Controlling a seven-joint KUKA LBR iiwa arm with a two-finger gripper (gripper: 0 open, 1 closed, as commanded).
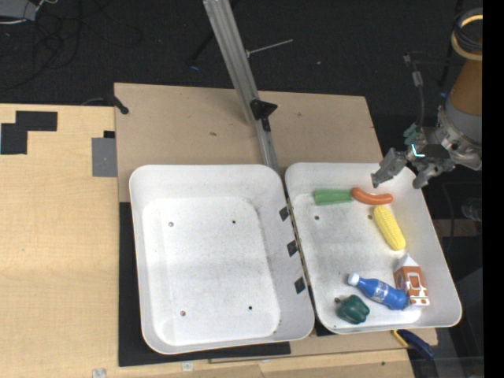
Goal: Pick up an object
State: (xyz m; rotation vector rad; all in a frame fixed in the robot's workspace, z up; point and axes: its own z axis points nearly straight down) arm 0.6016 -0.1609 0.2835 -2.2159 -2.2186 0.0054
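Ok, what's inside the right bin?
The right bin holds a green piece, a hot dog, corn, a blue bottle, a dark green pepper and an orange-and-white carton. The bottle covers the carton's left edge.

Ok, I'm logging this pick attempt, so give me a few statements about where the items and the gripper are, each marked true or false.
1. All the items lie in the right bin. True.
2. The gripper is above the bin's far right corner, fingers spread, holding nothing. True.
3. The corn sits in the left bin. False: it lies in the right bin, just below the sausage.
4. The blue bottle stands upright. False: it lies on its side, near the front of the bin.
5. The green stick lies beside the sausage at the far end. True.
6. The dark green pepper is next to the gripper. False: it is at the near edge, by the bottle's cap.
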